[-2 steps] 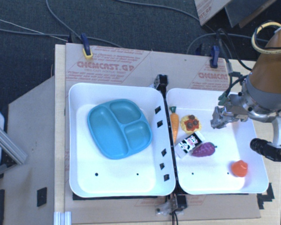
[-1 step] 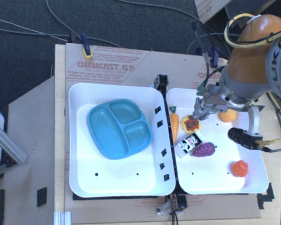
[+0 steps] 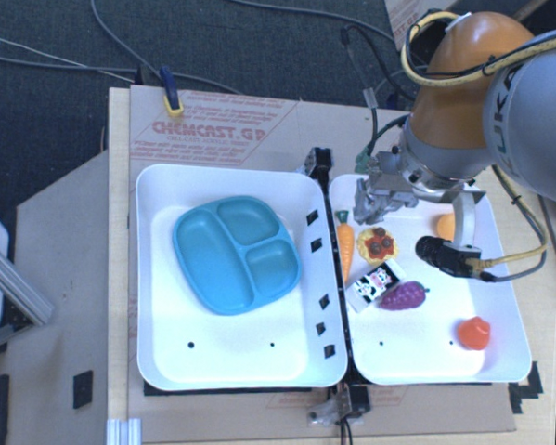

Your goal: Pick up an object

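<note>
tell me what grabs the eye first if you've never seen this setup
The grey arm with its orange band looms in from the right, its hand low over the right bin. In the left bin lies a big blue divided plate. Small toy foods cluster below the hand: a carrot, a pizza slice, purple grapes and a red piece nearer the corner.

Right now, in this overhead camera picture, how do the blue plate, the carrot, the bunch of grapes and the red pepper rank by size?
1. Blue plate, by far the largest.
2. Carrot and bunch of grapes: the carrot is longer, the grapes are wider; too close to rank.
3. Red pepper, the smallest.
</note>
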Motion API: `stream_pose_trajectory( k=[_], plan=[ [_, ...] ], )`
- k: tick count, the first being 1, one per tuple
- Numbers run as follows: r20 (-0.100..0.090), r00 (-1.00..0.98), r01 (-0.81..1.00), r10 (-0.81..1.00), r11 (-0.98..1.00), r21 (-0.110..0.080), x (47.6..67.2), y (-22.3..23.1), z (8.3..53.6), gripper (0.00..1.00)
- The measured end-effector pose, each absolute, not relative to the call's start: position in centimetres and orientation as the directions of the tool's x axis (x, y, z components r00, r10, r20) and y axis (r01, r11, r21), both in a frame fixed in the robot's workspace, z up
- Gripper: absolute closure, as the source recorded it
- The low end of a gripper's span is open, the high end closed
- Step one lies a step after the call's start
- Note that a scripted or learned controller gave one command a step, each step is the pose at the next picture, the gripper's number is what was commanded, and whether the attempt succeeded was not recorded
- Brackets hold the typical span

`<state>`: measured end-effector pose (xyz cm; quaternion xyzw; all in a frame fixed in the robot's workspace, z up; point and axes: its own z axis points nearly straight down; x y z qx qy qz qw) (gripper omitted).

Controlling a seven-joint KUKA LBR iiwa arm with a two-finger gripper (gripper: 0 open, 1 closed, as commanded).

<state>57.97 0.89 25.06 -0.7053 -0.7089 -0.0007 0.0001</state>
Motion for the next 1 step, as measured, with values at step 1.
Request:
stream_pose_trajectory(
  k=[1],
  plan=[
    [0.002,-0.006,1.0,1.0,0.006,0.001,60.07,5.81,25.42,1.0]
  ],
)
